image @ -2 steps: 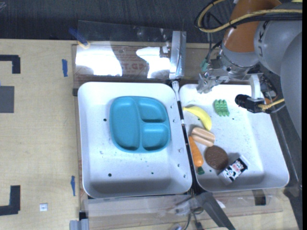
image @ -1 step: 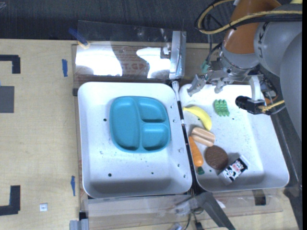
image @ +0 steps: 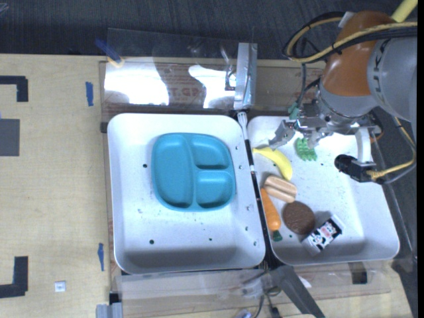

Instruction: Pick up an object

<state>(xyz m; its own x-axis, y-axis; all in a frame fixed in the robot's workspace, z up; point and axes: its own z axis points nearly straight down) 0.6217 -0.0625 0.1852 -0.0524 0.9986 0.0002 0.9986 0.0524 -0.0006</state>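
The gripper [image: 299, 130] hangs over the far end of the right bin [image: 377, 224], its fingers [image: 283, 132] spread apart and grasping nothing. A green toy [image: 305, 149] sits just beside them. Nearer lie a banana [image: 277, 161], hot dog [image: 280, 188], carrot [image: 270, 212], brown cookie [image: 298, 217] and a black-and-white carton [image: 324, 234]. A blue divided plate [image: 193, 171] rests in the left bin [image: 126, 197].

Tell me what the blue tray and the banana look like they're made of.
Blue tray: apparently molded plastic, a smooth, uniform, slightly matte teal with rounded compartments. Banana: probably a plastic toy, judging by its even yellow and soft sheen; real fruit can't be ruled out.
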